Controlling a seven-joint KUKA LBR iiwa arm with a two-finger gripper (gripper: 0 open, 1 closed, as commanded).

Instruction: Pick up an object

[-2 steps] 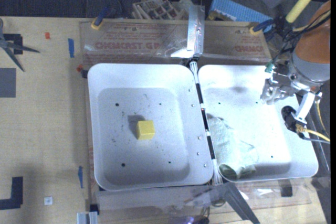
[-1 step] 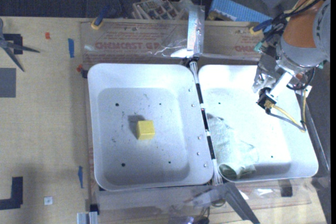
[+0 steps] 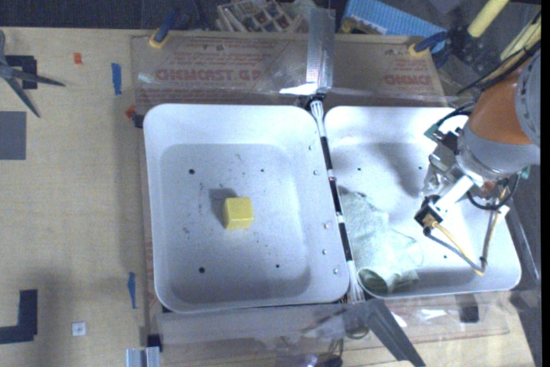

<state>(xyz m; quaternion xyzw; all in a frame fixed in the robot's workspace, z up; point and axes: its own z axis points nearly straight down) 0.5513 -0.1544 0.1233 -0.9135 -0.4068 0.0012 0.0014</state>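
A small yellow cube lies near the middle of the left bin. In the right bin a pale greenish crumpled cloth lies against the left wall. A rolled, olive-ended piece sits at that bin's front edge. My gripper hangs over the right half of the right bin, to the right of the cloth and apart from it. Nothing shows held in it.
The divider between the two bins runs down the middle. The grey arm with its orange band comes in from the right. A cardboard sheet lies behind the bins, and tools lie on the bench at far left.
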